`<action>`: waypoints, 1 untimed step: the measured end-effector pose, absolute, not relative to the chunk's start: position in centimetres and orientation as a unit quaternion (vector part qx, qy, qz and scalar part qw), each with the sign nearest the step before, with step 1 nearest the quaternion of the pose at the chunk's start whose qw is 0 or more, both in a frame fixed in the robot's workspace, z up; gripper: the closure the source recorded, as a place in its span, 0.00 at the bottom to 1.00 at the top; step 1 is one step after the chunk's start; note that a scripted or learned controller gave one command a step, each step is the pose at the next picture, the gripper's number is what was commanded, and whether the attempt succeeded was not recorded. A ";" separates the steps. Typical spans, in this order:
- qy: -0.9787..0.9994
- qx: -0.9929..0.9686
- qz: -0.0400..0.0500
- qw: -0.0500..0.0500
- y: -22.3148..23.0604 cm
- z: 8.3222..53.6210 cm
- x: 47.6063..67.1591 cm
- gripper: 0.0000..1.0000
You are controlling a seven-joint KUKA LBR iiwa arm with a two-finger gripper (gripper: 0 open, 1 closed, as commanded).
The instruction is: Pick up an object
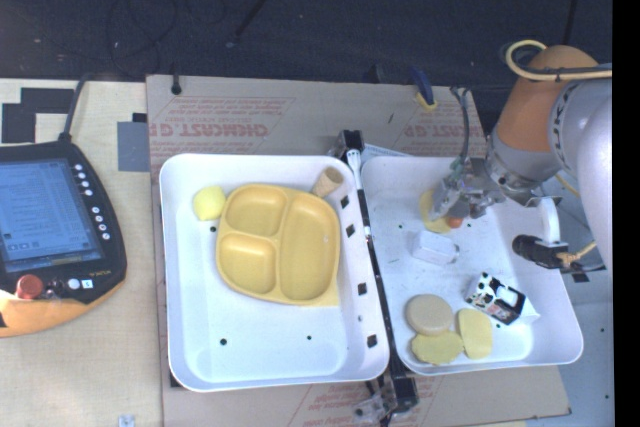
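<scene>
My gripper [455,207] is low in the upper part of the right bin [560,345], over a small yellow object [430,207] that it partly hides. Something small and reddish shows at the fingertips; I cannot tell what it is. Just below lies a white flat piece [435,250]. Toward the bin's front lie a black-and-white object [495,298], a round beige disc [430,313] and two yellow pieces [437,349] [477,333].
The left bin [190,335] holds a yellow divided plate [278,243], a small yellow ball [208,203] and a tan cup [328,182] at its far right corner. A tablet controller [50,225] lies left of the bins. The arm [545,130] reaches in from the right.
</scene>
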State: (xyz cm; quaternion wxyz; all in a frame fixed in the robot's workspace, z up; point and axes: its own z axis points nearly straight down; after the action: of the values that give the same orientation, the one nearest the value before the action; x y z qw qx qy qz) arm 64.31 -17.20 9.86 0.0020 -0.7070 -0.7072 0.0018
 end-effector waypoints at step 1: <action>-0.708 -0.706 -0.002 -0.002 -13.4 19.4 64.6 1.00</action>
State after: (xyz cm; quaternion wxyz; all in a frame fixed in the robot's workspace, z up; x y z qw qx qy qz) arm 64.57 -13.38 19.43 -0.0023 -0.7058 -0.7084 -0.0024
